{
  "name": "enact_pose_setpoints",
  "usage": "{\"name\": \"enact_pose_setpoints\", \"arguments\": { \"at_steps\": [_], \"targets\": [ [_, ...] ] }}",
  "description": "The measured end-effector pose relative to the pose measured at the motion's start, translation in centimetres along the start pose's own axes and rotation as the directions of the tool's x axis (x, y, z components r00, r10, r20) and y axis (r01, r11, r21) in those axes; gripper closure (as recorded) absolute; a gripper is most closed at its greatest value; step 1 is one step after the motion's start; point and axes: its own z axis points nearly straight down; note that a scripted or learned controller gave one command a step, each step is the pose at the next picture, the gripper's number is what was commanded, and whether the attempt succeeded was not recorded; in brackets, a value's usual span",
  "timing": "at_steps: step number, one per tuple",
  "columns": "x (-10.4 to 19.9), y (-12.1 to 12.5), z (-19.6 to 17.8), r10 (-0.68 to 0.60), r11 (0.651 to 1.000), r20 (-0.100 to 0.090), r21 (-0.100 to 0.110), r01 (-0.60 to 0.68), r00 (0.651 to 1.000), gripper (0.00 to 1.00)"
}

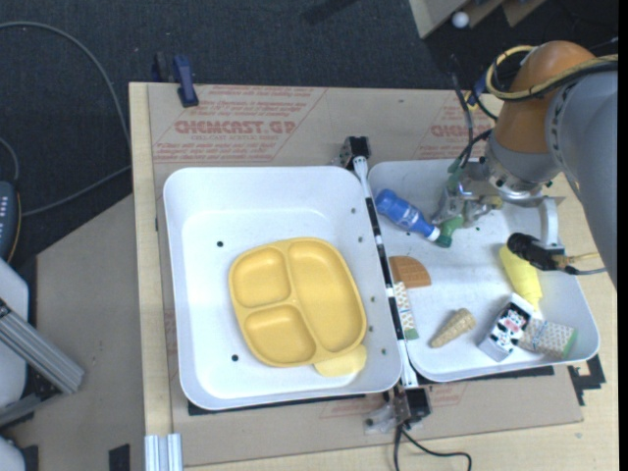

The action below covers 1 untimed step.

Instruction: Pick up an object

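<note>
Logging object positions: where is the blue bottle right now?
The blue bottle lies in the right bin, near its upper-left corner, with the gripper at its green-capped end and the brown piece below it.

The arm (579, 116) enters from the three o'clock side of the view, its grey upper part high at about two o'clock. The orange band (535, 91) sits just above the wrist (515, 170), which bends down and toward nine o'clock. The pincer (459, 204) hangs low at the wrist's eight o'clock, its small metal parts pointing downward.
</note>
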Motion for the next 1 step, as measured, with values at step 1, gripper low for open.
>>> {"name": "enact_pose_setpoints", "arguments": {
  "at_steps": [1],
  "targets": [
    [9.28, 1.08, -10.02, -0.011, 0.999, -0.002, -0.042, 0.011, 1.000, 1.00]
  ]
}}
